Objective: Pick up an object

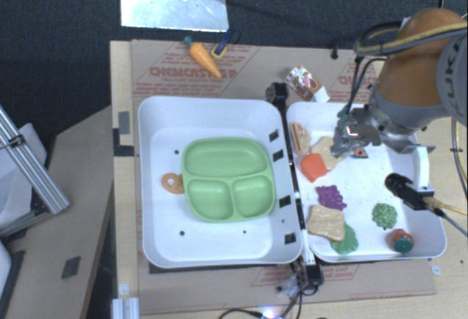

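Gripper (349, 140) hovered low over the right bin (431, 237); jaw state couldn't be told.
Left bin (157, 237) held a green tray (227, 178) and pretzel (172, 183); right bin held orange wedge (314, 166), grapes (331, 197), toast (325, 222), broccoli (384, 215).

Grey arm (450, 69), rounded and bulky, smooth-shelled, entering at 3 o'clock. Broad orange band (413, 54) above the wrist, glossy, dome-shaped, brightly lit along its top. Black cables (376, 36) looped at 10 o'clock of the band, with one thin yellowish cable crossing its upper edge. Beneath the band, a grey metallic wrist block, angular, with small dark recesses and shiny facets. Gripper (349, 136) small, dark grey and silver, at 8 o'clock of the band; finer markings too small to tell.
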